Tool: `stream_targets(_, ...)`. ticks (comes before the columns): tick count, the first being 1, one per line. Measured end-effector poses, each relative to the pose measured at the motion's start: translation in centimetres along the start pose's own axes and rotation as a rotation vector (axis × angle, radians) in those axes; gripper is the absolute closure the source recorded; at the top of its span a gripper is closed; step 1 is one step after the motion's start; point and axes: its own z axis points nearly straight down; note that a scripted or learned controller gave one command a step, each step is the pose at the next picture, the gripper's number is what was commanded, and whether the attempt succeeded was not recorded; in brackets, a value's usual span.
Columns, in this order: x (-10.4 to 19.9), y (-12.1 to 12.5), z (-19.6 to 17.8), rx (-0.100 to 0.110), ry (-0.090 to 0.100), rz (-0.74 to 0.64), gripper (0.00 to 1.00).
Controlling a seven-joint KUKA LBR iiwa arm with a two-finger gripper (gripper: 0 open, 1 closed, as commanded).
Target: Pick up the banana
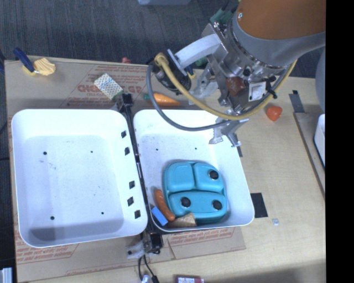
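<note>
The gripper (228,134) hangs over the far right corner of the right bin (145,132), its metal fingers pointing down; whether they are open or shut cannot be told, and nothing shows between them. Above it, the grey arm with its orange band (276,16) reaches in from the upper right, tilted toward the bins, with a yellow hose (166,83) and a black cable looping off the wrist.

In the right bin, a blue compartmented tray (194,192) lies against the near wall. Just beside the tray's left edge sit an orange carrot-like piece (161,202), a small blue block (159,216) and a tan wedge (185,220).

No banana can be made out for certain. The left bin (22,166) sits beside the right one. Both rest on cardboard (72,83) on the tan bench. Beyond the bins lie a patterned packet (108,85), an orange carrot (166,100), a red-orange object (273,113), and, at the far left corner, a yellow item with a blue handle (37,65).
</note>
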Motion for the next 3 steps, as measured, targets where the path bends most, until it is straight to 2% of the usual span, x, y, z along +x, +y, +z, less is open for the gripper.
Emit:
stream_targets(1,2.4,-8.2,-1.6,-0.001,0.001,0.014,0.00)
stream_targets(2,2.1,-15.3,-0.6,-0.001,0.000,-0.013,0.00)
stream_targets(3,1.9,-14.3,-2.9,0.029,0.018,-0.008,1.00)
